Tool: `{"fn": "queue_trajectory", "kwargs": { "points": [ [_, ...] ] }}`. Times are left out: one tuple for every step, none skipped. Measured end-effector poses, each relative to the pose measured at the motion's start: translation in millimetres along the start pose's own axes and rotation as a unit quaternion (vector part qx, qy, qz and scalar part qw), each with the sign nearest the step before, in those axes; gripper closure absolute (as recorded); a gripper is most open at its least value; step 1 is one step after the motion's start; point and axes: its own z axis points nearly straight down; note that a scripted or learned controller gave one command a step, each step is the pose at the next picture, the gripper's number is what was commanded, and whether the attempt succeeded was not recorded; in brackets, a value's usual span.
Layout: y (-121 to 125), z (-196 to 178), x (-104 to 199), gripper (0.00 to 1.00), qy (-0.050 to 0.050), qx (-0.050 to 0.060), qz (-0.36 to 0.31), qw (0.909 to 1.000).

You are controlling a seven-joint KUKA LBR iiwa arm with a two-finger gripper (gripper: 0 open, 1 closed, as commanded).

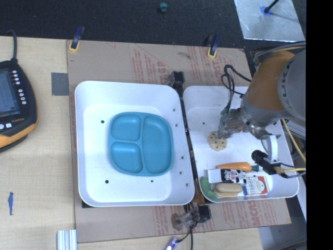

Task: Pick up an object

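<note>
A round biscuit [217,141], tan and speckled dark, lies flat on the floor of the right bin [205,104], just off the tips of my fingers [225,129] on the side toward the other bin. It is so close that I cannot say whether they touch it. Nor can I tell from this slant whether my fingers are open or closed, and nothing shows between them.

I judge the biscuit to be light, stiff and brittle, so a hard squeeze could snap it. It lies thin against the floor and offers little edge. The best hold looks to be across its width, rim to rim, with my fingers coming straight down on either side. Being round, it has no long axis and points no way, so any approach angle should do.

Well apart from my fingers, along the bin's near wall, other things lie crowded together. An orange carrot-shaped piece [237,166] runs lengthwise along the wall, with a white printed packet [248,182] beside it. A tan roll [227,189] and a green piece [206,187] sit at the corner.

Beyond the biscuit from my fingers, the left bin [92,177] holds a blue divided plate [141,143]. Farther still, a control pendant [13,105] rests on the bench [36,191].
</note>
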Motion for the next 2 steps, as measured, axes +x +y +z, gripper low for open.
{"fn": "queue_trajectory", "kwargs": {
  "points": [
    [-28.0, 0.2, 4.6, 1.0, 0.001, -0.001, -0.002, 1.0],
    [-29.0, 1.4, 4.1, 0.0, 0.0, 0.0, -0.001, 1.0]
  ]
}}
